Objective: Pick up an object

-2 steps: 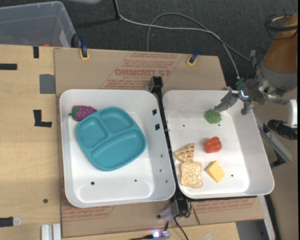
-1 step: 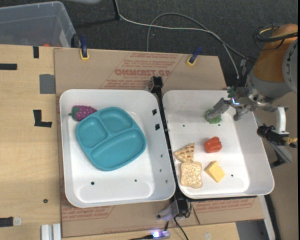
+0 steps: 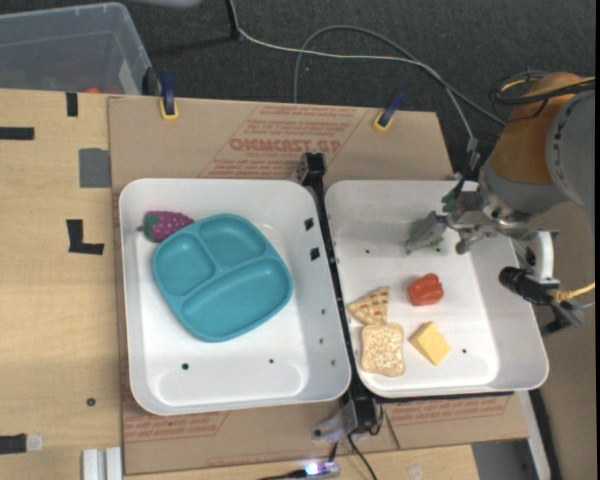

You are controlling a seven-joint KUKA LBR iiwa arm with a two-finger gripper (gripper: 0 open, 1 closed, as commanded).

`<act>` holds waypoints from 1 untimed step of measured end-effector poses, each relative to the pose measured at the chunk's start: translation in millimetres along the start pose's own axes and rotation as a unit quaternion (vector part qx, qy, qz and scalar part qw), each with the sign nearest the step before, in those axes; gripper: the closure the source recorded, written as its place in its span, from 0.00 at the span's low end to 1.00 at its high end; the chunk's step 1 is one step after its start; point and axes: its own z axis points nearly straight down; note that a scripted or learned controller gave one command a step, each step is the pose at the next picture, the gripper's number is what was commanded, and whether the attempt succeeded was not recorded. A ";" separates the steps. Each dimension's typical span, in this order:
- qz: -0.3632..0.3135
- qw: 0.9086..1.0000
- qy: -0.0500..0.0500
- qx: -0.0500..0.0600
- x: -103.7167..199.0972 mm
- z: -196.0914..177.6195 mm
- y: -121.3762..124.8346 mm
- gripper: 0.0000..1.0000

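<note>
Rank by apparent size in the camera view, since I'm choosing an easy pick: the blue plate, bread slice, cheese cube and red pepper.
1. blue plate, by far largest
2. bread slice
3. cheese cube and red pepper: too alike to rank.

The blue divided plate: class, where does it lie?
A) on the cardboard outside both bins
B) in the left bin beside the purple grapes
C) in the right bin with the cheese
B: the blue divided plate rests in the left bin, with the purple grapes at its upper-left edge.
</note>
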 end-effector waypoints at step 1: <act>0.000 1.000 -0.001 -0.003 0.4 49.7 0.5 0.00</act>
